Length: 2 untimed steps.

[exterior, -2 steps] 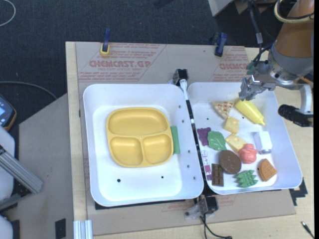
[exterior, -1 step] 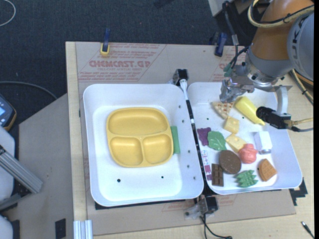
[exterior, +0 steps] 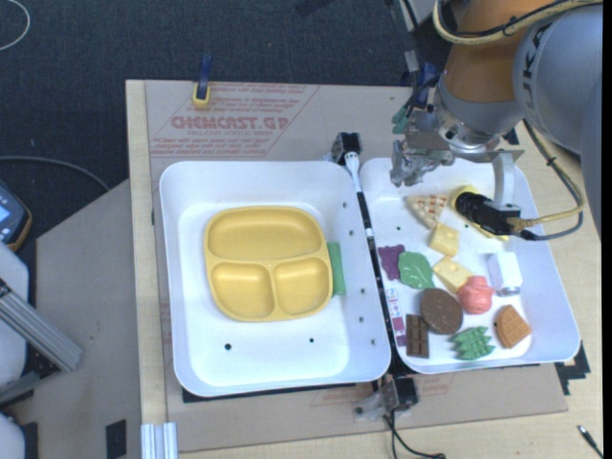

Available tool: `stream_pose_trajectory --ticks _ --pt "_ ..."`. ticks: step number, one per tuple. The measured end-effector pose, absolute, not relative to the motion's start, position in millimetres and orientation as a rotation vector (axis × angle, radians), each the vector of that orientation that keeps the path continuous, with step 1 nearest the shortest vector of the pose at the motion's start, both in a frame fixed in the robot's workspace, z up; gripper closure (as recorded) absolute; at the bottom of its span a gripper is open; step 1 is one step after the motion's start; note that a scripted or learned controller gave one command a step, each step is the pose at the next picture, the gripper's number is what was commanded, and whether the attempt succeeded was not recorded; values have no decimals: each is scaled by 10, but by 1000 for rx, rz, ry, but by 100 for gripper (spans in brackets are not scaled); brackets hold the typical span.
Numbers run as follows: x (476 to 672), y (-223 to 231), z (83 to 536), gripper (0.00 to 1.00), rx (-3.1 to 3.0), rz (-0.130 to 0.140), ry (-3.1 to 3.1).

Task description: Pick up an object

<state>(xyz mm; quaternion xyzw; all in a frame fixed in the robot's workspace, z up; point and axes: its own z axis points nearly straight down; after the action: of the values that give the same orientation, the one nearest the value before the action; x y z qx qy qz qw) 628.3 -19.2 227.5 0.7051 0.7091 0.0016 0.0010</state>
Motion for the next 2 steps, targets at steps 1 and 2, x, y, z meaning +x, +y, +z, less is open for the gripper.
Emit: stream_pose_trajectory --ticks 1,2 --pt "6333 263 2194 100 2217 3 2223" --pt "6360 737 2176 100 2216 3 2223"
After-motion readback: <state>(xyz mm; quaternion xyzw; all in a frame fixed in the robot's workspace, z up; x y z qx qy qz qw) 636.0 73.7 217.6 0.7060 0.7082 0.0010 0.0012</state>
